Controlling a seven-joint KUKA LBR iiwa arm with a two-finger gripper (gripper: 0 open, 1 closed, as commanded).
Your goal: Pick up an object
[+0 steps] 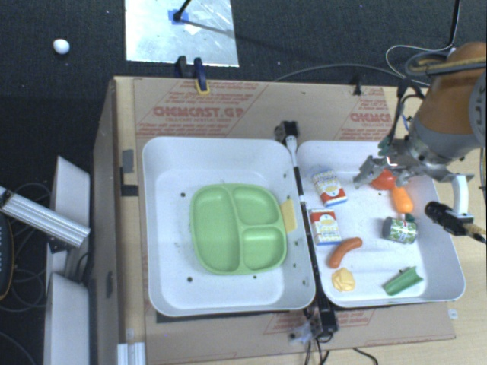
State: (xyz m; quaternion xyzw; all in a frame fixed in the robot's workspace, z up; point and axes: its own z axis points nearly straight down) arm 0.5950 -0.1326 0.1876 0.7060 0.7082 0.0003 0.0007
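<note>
1. Leftmost, the left bin [152, 204] holds a green divided tray [237, 227], lying flat near the bin's middle, its long axis running roughly from upper left to lower right. A small yellow piece [289, 215] lies just beside the tray's right edge, against the wall between the bins. Bare white floor runs around the tray on its left and lower sides.
2. Next, in the right bin [449, 276], two small red-and-white cartons lie near the left wall: the upper carton [329, 188] and the lower carton [326, 226], one below the other and apart.
3. Below them, an orange sausage-shaped toy [345, 251] lies with its long axis tilted, upper end to the right. A yellow lump [344, 280] sits just under it, near the bin's front rim.
4. Further right, a green wedge [402, 280] lies near the front rim, its long axis rising to the right. A small can [400, 230] lies on its side above it.
5. An orange carrot-like toy [402, 199] lies with its long axis running up-left to down-right; a red object [384, 179] touches its upper end.
6. Over that red object the gripper [383, 172] hangs low, reaching in from the right; I cannot tell how its fingers stand or whether anything is between them. Open floor lies in the bin's upper left corner.
</note>
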